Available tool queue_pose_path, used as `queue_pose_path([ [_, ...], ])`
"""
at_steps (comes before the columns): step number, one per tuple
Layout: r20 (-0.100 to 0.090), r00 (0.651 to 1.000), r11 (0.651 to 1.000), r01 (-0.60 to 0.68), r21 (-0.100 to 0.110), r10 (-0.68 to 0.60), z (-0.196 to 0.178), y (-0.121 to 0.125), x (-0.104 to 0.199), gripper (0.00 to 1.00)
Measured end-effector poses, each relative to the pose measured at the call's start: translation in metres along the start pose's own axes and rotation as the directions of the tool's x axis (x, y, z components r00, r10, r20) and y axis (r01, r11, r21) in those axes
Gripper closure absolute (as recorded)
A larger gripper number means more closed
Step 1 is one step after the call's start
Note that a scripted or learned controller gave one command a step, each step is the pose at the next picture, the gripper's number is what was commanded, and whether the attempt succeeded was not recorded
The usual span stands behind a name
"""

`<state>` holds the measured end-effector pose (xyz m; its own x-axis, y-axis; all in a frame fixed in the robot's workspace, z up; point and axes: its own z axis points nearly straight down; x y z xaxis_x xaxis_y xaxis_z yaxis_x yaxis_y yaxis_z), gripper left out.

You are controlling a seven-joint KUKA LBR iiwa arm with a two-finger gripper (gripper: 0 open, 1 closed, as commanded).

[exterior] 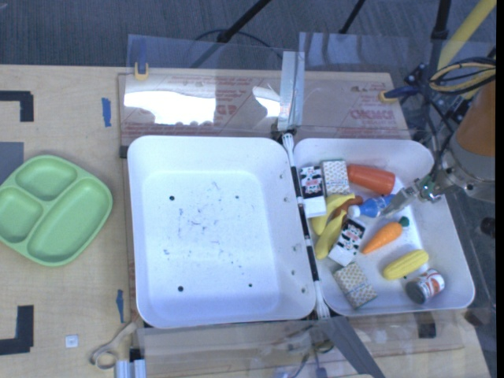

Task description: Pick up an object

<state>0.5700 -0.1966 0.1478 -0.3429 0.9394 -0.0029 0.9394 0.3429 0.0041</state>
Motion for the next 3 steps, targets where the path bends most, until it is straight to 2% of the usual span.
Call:
queue_pose_path([
  [1, 0.000, 1.000, 1.000, -0.024, 0.000, 0.024, 0.062, -0.012, 0.002, 0.00],
  [2, -0.001, 1.000, 1.000, 0.009, 0.000, -0.009, 0.061, -0.032, 0.033, 0.00],
  [3, 0.002, 1.000, 1.000, 0.008, -0.006, -0.008, 0.050, -0.030, 0.032, 1.00],
])
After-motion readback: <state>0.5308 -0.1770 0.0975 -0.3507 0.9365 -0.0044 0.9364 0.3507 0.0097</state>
